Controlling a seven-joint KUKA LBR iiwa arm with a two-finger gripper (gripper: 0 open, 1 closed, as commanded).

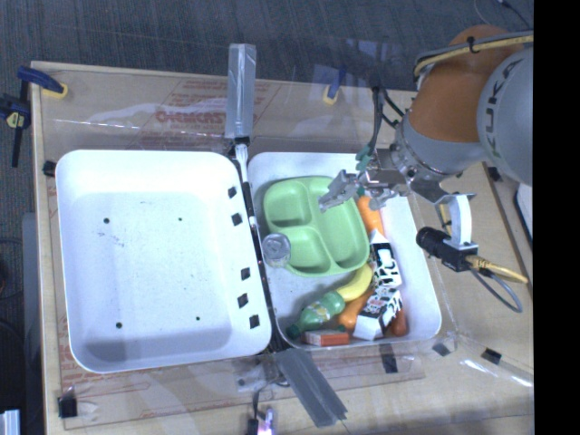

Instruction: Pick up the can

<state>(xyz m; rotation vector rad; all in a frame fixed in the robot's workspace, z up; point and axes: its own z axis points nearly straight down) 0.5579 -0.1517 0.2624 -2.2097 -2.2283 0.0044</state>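
Can (275, 248) sits on its end in the right bin (423, 279), touching the green tray (313, 225) on its left edge, w/ the bin wall just beyond. Prob a finger hits tray or wall and knocks it over. Gripper (349, 188) hangs over the tray's top right corner, arm slanting in; fingers apart, nothing in them.

Silver can (275, 247) – top rim facing up – at the right bin's left wall
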